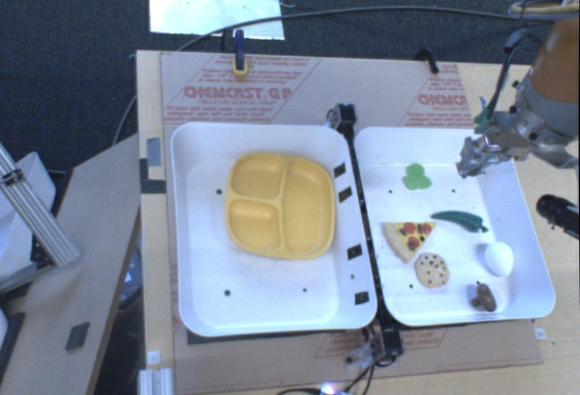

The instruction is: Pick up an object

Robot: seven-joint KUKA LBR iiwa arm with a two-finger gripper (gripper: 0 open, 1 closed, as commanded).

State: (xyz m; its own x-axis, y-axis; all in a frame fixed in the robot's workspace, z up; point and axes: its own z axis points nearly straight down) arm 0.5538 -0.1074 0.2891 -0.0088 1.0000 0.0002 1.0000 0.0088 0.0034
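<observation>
The camera view looks down at a slant on a table [272,81] carrying two shallow white bins side by side. The left bin [195,293] holds a yellow plate [279,205] divided into three compartments, lying flat near the bin's middle.

The right bin [535,293] holds six small toy foods, all lying apart from one another. A green, lumpy broccoli-like piece [417,177] sits toward the bin's far side. Nearer the camera and to the right lies a dark green pepper [459,220], long and narrow. A pizza slice [408,237] with red dots rests just below it toward the middle divider. A round cookie [431,270] with dark chips lies near the slice, a white egg [498,258] lies to its right, and a small brown lump [484,296] sits near the bin's near right corner.

The hand [475,158] hangs over the far right part of this bin, right of the broccoli-like piece; nothing shows in it, and whether it is parted or closed I cannot tell.
</observation>
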